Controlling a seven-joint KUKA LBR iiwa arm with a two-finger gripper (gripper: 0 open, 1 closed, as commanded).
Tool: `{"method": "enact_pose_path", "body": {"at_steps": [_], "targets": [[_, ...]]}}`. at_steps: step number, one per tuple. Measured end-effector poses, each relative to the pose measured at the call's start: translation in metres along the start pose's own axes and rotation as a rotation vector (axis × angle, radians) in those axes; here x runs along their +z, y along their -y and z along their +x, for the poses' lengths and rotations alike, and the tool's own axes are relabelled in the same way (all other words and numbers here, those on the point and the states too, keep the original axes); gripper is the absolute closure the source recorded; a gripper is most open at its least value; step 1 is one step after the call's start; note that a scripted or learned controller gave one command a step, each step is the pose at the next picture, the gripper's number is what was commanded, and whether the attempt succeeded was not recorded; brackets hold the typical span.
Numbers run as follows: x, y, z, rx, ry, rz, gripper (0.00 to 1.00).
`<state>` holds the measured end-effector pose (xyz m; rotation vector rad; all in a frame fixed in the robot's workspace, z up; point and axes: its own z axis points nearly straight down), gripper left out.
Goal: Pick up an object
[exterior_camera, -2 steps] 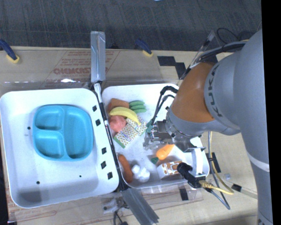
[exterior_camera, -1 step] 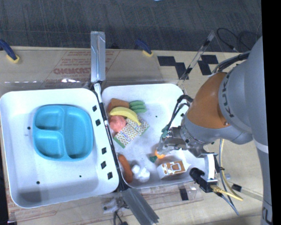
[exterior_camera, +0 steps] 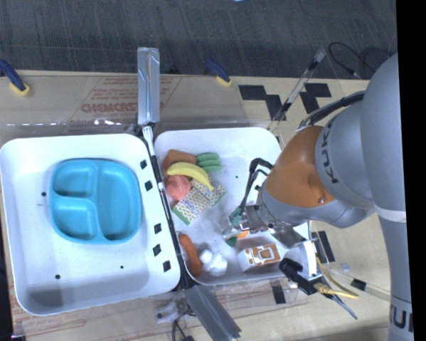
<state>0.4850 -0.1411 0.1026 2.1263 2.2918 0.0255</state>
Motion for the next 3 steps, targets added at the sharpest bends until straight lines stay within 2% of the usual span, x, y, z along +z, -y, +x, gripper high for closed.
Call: {"method": "enact_pose_path", "body": {"at_steps": [1, 2, 3], "targets": [[0.012, -0.046, -0.029, -0.195, -0.003, 0.023, 0.00], [0.011, -0.002, -0.043, -0.282, -0.004, 0.023, 0.00], [0.006, -0.014, 0.011, -0.471, -0.009, 0.026, 0.00]]}}
